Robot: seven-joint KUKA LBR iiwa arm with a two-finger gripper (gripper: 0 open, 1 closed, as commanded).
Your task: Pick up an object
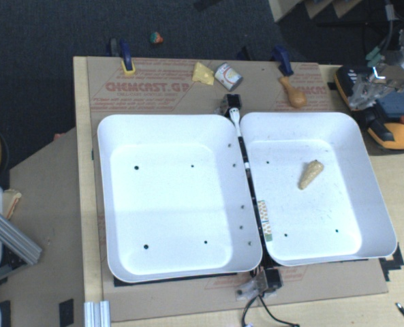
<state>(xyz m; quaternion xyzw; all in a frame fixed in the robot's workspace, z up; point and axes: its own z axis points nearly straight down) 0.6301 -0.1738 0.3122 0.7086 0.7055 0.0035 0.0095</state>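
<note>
My end effector point(367, 90) hangs at the far right beyond the right bin point(365, 234), its jaw state something I cannot tell from here, while the tan cone-shaped object point(310, 174) lies alone in that right bin, right of centre, well apart from the left bin point(113, 203)

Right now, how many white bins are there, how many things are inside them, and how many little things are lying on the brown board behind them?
White bins: 2, left bin and right bin
Things inside the bins: 1, tan piece in the right bin
Little things on the board behind: 3, yellow piece, small box, orange-brown piece
Total: 6
</note>
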